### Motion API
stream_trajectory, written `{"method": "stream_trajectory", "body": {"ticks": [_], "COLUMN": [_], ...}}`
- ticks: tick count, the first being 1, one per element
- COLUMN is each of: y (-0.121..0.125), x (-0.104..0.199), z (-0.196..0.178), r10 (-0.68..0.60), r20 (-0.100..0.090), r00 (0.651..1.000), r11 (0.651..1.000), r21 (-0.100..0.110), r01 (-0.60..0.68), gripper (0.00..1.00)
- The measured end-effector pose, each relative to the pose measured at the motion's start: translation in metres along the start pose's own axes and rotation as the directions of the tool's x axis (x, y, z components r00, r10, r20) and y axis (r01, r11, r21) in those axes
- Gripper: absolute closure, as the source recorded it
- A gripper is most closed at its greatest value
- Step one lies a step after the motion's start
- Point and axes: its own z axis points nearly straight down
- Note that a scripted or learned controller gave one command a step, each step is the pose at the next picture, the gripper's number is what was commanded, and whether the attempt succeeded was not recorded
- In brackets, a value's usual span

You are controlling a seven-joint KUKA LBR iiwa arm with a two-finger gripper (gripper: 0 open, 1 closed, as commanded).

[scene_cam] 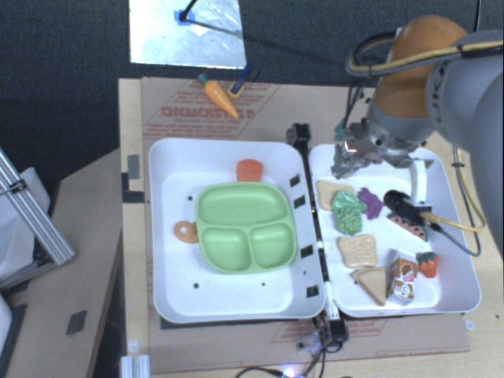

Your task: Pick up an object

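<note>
The end effector (346, 164) hovers over the right bin's (465, 278) far-left corner, apparently empty; its opening I cannot tell. Nearest target: the green leafy toy (346, 211). Descend centred, straddling its narrow width.

Arm (465, 85) cut off at right edge; end effector (350, 162) blurred.

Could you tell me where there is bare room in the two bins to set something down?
Left bin: bare floor around the green tray, widest along its near rim. Right bin: crowded with toy food; the gripper hovers at its far corner.
</note>
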Motion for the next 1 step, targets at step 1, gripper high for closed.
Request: {"method": "stream_trajectory", "body": {"ticks": [1], "y": [0.0031], "x": [0.0067], "z": [-0.0188], "r10": [-0.005], "r20": [-0.001], "r00": [1.000], "r11": [1.000], "r21": [-0.001], "r01": [0.005], "gripper": [1.00]}}
